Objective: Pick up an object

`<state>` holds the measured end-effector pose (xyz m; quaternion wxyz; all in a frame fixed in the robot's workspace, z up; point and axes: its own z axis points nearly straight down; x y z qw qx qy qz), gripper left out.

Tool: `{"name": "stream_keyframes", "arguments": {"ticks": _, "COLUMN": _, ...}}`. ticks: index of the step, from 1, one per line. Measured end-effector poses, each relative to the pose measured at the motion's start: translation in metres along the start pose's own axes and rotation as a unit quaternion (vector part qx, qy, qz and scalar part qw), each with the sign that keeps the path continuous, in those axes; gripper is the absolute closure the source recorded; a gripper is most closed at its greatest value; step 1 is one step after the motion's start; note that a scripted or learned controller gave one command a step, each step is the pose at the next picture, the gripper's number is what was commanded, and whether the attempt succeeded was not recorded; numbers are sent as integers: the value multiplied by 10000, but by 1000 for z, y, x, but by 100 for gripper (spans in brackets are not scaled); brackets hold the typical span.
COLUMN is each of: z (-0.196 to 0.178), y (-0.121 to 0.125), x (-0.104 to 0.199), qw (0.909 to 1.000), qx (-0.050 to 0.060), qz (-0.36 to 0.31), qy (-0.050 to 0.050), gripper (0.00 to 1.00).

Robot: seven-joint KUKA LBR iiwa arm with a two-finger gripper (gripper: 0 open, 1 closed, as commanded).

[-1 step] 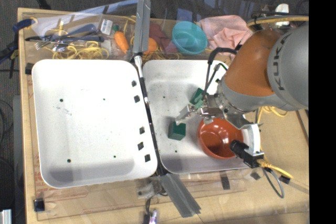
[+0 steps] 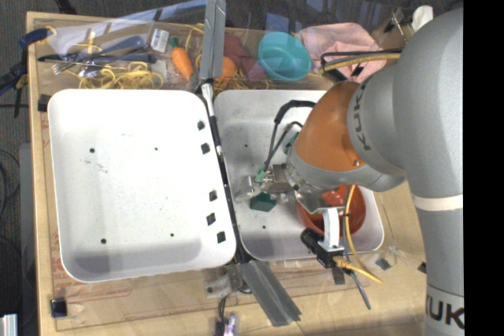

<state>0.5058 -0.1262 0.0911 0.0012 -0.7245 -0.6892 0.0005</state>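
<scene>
My gripper [image 2: 264, 185] reaches down into the right bin [image 2: 244, 130], low over its floor near the bin's left-middle. A small dark green object [image 2: 262, 203] lies on the bin floor right at the gripper's tip, touching or just under it; whether it is held is hidden. A red-orange bowl-like object [image 2: 353, 210] sits at the bin's right side, mostly covered by the arm's orange wrist band [image 2: 331, 142].
The left bin [image 2: 126, 177] lies beside the right one across a dark divider [image 2: 214, 169]. Behind the bins are a teal bowl [image 2: 283, 55], a pink cloth [image 2: 340, 39], a carrot [image 2: 183, 61] and a tangle of yellow bands [image 2: 118, 76].
</scene>
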Motion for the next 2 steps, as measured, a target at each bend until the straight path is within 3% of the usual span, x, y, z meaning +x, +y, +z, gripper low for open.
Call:
{"name": "stream_keyframes", "arguments": {"ticks": 1, "z": -9, "y": 0, "x": 0, "qw": 10000, "qx": 10, "qz": -22, "qy": 2, "gripper": 100}}
{"name": "stream_keyframes", "arguments": {"ticks": 2, "z": -100, "y": 53, "x": 57, "qw": 9968, "qx": 4, "qz": -797, "qy": -1, "gripper": 100}}
